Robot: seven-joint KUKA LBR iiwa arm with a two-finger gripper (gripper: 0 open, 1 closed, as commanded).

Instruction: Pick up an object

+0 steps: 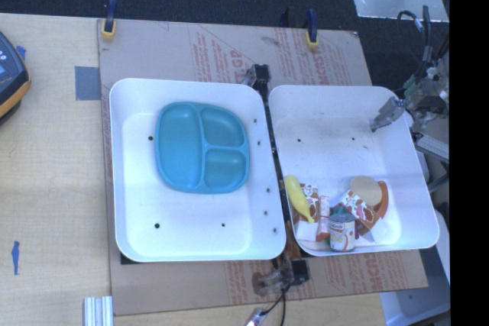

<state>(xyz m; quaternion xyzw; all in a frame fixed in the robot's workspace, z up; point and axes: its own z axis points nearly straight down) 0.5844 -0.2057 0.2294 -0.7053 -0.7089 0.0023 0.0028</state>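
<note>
a left white bin holds a blue divided plate upside its centre, toward ten o'clock. beside it, a right white bin has a cluster at its six o'clock edge: a yellow banana, small printed packets, a little jar and a tan and brown bowl piece. at the bin's two o'clock rim hangs the grey gripper; its grasp cannot be told, and it is well apart from the cluster.

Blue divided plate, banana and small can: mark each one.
blue divided plate [202, 147], camera view, its large compartment.
banana [298, 199], camera view, mid-length of the peel.
small can [341, 233], camera view, its labelled side.
</note>
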